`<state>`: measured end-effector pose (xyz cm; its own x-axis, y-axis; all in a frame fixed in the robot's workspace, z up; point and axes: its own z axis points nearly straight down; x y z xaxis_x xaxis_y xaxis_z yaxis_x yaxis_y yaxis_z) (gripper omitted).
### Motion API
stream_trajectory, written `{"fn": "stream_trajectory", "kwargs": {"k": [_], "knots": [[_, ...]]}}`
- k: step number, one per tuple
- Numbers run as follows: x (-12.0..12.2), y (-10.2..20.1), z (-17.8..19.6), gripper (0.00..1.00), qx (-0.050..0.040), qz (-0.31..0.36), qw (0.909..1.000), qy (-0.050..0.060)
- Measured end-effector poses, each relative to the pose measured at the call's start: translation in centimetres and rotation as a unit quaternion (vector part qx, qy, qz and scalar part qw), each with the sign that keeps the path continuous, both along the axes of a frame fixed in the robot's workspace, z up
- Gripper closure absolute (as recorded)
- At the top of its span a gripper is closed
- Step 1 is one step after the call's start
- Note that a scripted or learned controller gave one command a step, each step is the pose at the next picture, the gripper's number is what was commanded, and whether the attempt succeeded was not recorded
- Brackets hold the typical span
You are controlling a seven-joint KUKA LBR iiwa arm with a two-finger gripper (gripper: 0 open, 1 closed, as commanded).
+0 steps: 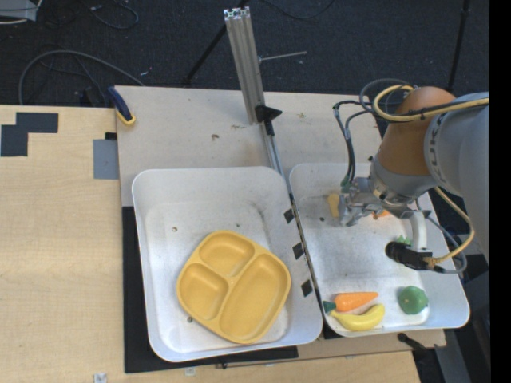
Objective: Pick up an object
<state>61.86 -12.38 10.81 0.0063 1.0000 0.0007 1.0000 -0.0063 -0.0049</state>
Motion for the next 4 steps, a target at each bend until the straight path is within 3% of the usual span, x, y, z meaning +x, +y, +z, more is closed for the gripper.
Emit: {"fn": "stream_trajectory", "kwargs": {"k": [3,4], "knots": [[0.3,0.1,15.8,1.0,-0.0005,0.004,1.0,-0.003],[0.1,5.2,14.1,1.0,0.0004,0.005,1.0,0.0]]}}
